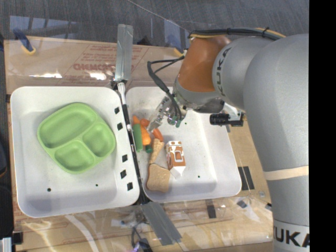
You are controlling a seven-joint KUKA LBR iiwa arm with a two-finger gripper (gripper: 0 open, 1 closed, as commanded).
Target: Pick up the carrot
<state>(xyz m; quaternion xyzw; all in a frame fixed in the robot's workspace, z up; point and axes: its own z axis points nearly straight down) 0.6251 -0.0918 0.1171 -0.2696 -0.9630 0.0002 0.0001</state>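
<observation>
The carrot [145, 134], orange with a green top, lies at the left side of the right bin [210, 167], close to the divider between the bins. My gripper [165, 117] hangs just right of and slightly above it, fingers pointing down-left. The fingers are open with nothing between them. One fingertip [155, 123] is close to the carrot's upper end, and other small orange pieces crowd around it.
A slice of bread [157, 178], a tan stick [156, 150] and a small orange-and-white carton [176, 155] lie just below the carrot. A green divided plate [76, 136] sits in the left bin [31, 193]. The arm covers the right bin's upper right.
</observation>
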